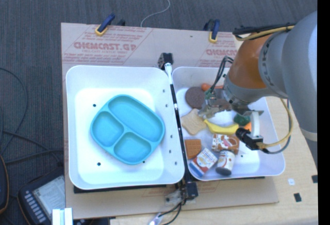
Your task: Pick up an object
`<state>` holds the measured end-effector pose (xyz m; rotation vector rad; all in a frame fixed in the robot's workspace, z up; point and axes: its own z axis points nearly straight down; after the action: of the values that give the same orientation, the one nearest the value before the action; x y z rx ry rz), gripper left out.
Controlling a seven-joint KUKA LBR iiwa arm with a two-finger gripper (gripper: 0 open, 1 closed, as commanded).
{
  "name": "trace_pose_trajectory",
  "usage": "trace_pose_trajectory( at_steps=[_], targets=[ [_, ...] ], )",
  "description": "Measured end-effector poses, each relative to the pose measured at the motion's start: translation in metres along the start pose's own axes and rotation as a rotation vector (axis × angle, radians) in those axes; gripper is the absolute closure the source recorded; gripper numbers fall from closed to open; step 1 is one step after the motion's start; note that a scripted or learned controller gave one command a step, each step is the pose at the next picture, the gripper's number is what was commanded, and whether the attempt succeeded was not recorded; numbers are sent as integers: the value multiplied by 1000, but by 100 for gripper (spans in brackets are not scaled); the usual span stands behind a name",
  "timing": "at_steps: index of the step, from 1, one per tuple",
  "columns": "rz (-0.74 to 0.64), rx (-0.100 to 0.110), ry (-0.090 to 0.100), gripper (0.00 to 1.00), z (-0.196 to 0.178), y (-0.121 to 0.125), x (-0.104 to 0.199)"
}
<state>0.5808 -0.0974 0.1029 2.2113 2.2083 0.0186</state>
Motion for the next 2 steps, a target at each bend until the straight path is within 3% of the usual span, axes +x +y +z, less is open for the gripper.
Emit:
trace_pose_trajectory(
  at_steps=[1, 2],
  targets=[
    [-1, 5, 1, 0, 2, -1, 0],
    [0, 2, 2, 0, 11, -41, -16]
  ],
)
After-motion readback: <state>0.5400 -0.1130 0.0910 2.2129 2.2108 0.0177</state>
